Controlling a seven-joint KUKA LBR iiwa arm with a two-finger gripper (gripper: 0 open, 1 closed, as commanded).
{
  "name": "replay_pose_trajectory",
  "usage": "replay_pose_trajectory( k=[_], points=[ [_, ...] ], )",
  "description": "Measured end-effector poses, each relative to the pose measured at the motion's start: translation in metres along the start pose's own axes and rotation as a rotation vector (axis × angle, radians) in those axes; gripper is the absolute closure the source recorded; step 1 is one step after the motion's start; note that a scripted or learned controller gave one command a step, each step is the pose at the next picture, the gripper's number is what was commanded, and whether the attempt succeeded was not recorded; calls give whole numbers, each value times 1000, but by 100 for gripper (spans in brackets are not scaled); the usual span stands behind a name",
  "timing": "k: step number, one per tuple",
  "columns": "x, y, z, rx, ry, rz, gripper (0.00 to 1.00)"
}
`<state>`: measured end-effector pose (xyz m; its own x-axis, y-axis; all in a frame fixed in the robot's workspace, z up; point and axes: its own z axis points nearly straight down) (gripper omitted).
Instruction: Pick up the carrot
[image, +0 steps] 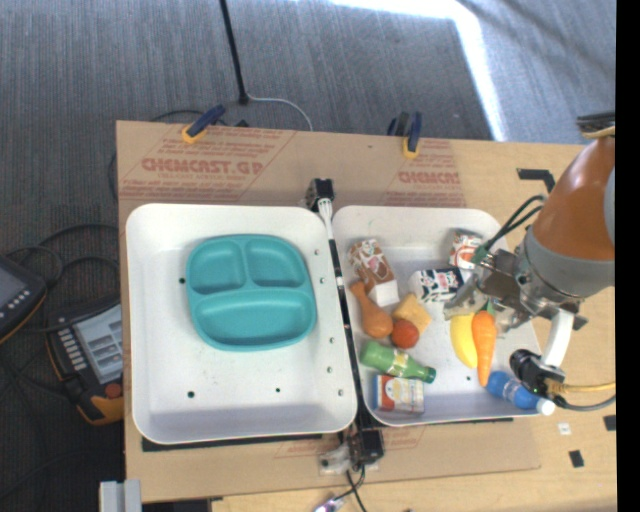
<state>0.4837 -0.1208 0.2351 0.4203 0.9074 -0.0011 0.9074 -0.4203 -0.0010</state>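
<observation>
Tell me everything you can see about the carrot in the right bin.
The carrot is a smooth orange toy, plastic by its look, tapering to a point. It lies in the right bin, thick end up under the arm's hand, tip toward the bin's near edge. A yellow piece lies against its left side. Whether the hand touches it is unclear.

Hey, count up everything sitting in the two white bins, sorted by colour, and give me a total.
Teal: 1, the divided plate
Orange: 1, the carrot
Yellow: 1, the banana
Green: 1, the bottle
Red: 1, the tomato
Brown or tan: 2
Mixed printed packs: 4
Total: 11
</observation>
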Motion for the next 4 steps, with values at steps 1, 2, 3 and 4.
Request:
replay_pose_trajectory(
  k=[1, 2, 3, 4],
  points=[
    [-10, 55, 119, 5, -1, -158, 100],
    [-1, 0, 7, 0, 0, 49, 100],
    [-32, 23, 132, 4, -1, 305, 100],
    [-36, 21, 145, -15, 0, -103, 100]
  ],
)
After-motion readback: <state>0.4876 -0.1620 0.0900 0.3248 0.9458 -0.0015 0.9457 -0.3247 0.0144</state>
